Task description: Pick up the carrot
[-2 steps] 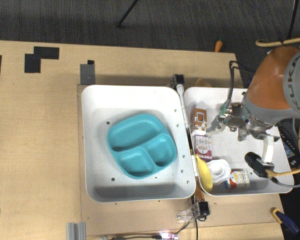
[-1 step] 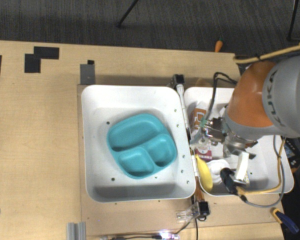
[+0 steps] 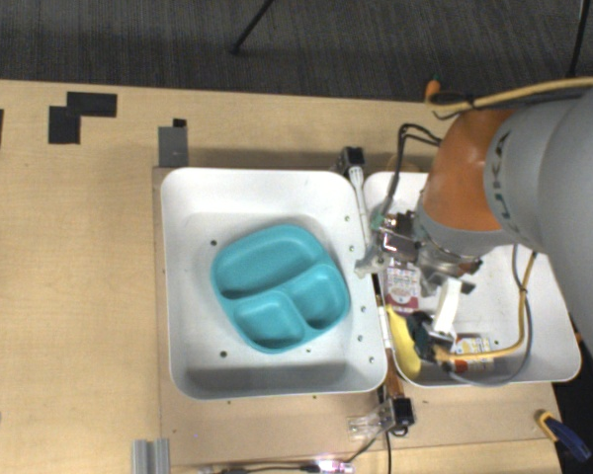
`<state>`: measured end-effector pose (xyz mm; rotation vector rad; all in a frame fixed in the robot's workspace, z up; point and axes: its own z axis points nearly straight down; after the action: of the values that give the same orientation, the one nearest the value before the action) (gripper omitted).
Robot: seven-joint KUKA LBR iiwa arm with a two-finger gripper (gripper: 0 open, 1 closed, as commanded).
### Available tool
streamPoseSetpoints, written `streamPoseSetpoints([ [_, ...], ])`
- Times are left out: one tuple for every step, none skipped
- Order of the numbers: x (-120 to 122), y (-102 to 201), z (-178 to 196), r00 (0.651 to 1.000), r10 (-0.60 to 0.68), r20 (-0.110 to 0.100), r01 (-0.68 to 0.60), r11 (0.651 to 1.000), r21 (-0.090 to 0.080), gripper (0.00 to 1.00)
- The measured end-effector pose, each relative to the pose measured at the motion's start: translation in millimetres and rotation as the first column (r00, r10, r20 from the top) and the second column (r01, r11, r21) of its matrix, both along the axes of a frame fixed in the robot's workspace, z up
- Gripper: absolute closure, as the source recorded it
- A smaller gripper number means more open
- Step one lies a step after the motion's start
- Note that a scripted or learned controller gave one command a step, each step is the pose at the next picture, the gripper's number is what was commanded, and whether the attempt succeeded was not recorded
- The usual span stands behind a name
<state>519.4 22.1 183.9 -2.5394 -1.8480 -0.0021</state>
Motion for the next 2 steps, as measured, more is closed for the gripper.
streamPoseSetpoints([
  [0, -1, 0, 1.000, -0.002, 0.000, 0.002, 1.000, -0.001, 0.00],
  [68, -47, 1, 1.000, 0.017, 0.003, -0.016, 1.000, -0.004, 0.00],
])
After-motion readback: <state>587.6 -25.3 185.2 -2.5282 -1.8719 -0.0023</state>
